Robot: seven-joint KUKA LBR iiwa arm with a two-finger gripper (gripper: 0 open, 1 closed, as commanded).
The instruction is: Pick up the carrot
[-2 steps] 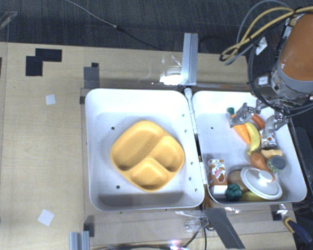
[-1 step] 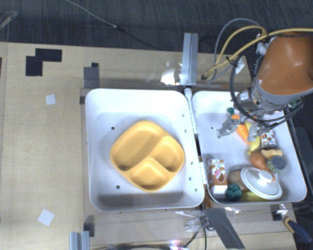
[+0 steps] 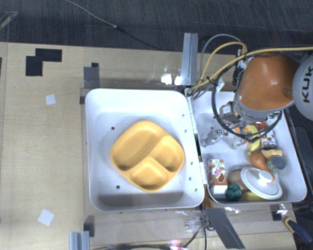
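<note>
The carrot (image 3: 258, 161) is a short orange piece lying in the right bin (image 3: 297, 184), among other toy foods near its middle right. My gripper (image 3: 240, 128) hangs over the far half of that bin, under the orange band of the arm, up and to the left of the carrot. The wrist and its cables hide the gripper's tip. Nothing shows as held.
Around the carrot lie a yellow piece (image 3: 254, 144), a grey-blue item (image 3: 277, 163), a white round lid (image 3: 261, 182), a brown potato (image 3: 235, 177), a green broccoli (image 3: 233, 192) and a red-and-white carton (image 3: 216, 172). The left bin (image 3: 94, 139) holds a yellow divided plate (image 3: 147, 154).
</note>
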